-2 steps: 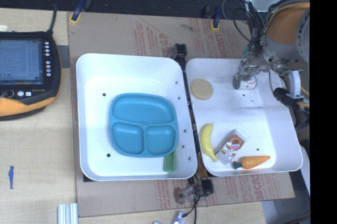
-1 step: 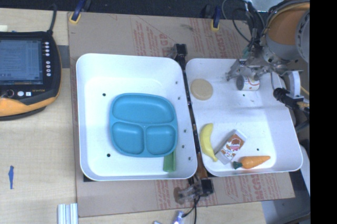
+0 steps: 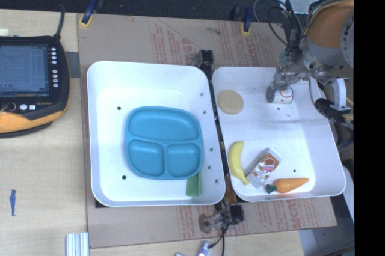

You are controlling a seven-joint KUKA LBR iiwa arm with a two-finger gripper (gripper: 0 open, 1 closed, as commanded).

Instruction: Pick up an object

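The tool (image 3: 280, 92) hides a small white object's (image 3: 285, 95) shape.

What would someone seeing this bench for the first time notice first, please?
The big blue divided plate in the left bin draws the eye at once. Next come the bright bits along the right bin's near edge: a banana, a small packet and a carrot. At that bin's far side, the end effector hangs low over a small white item.
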